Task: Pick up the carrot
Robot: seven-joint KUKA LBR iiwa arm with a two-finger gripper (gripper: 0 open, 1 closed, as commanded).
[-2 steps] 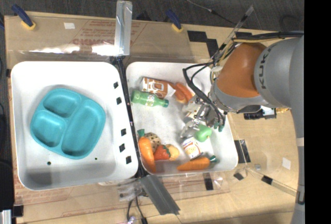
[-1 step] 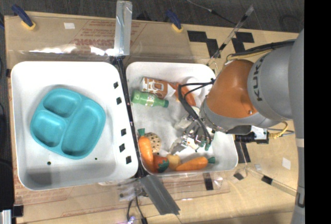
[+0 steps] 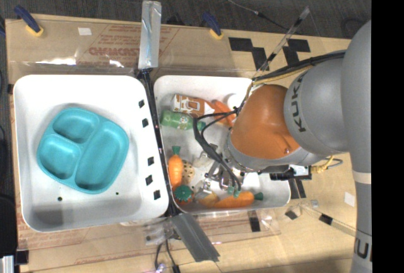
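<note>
A long orange carrot (image 3: 231,200) lies along the near wall of the right bin (image 3: 165,139), with a bit of green at its right end. My gripper (image 3: 214,181) is down inside that bin, just above the carrot's left half and close to it. The arm's orange band and grey wrist cover the middle of the bin. Nothing visibly hangs from the gripper.
A short orange vegetable with a green top (image 3: 175,169) and a green ball (image 3: 183,193) lie left of the gripper. A green can (image 3: 175,120) and an orange-and-white box (image 3: 188,103) sit at the bin's far side. The left bin (image 3: 25,139) holds a teal divided plate (image 3: 82,149).
</note>
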